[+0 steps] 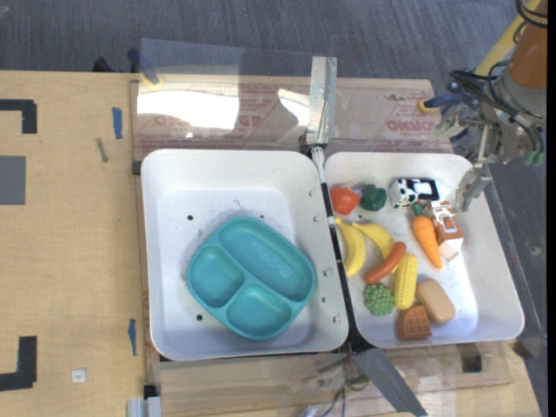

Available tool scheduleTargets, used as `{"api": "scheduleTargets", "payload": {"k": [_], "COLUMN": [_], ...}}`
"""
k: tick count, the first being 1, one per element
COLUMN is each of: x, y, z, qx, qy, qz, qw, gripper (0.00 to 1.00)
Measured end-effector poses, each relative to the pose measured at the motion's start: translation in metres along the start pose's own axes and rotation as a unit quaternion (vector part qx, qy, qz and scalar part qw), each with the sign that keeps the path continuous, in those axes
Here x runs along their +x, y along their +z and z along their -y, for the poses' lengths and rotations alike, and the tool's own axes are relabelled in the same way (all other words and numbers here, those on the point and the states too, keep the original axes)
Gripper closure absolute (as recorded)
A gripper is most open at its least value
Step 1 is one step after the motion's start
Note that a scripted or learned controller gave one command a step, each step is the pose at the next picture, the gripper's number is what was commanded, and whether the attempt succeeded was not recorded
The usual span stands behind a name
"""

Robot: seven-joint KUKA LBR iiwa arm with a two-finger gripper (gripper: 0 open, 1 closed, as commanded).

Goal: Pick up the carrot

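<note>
Over at the right bin (508, 307) I have the carrot (426, 240) lying flat near the middle of the far half, its tip pointing toward me, with a small white and orange carton (446, 229) touching its right flank and a black and white cow toy (412, 191) just beyond its top. My gripper (473, 185) hangs above the bin's far right corner, off to the right of the carrot and apart from it; I judge this as the approach step, nothing grasped yet. One pale finger (472, 188) is what I can make out, so I cannot tell whether the tool is spread or pressed together (the wrist cabling muddles that whole corner). Next I would want to shift left and toward me until I am centred over the carrot, line the fingers across its narrow width, then descend, taking care not to catch the carton alongside. A corn cob (405, 280) and a red sausage (385, 263) lie near the carrot's tip, so a low pass could nudge them. Most of the arm is cut off at the frame's right.
</note>
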State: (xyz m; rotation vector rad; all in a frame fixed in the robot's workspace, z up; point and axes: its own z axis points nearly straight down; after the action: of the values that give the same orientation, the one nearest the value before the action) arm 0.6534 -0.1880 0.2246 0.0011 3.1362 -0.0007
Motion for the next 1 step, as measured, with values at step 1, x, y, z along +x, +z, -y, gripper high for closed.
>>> {"api": "scheduleTargets", "payload": {"k": [1], "x": [0.0272], "y": [0.1386], "z": [-0.0448], "qx": [-0.001], "qy": [-0.081], "qz": [0.000], "qw": [0.9967], "gripper": [0.00]}}
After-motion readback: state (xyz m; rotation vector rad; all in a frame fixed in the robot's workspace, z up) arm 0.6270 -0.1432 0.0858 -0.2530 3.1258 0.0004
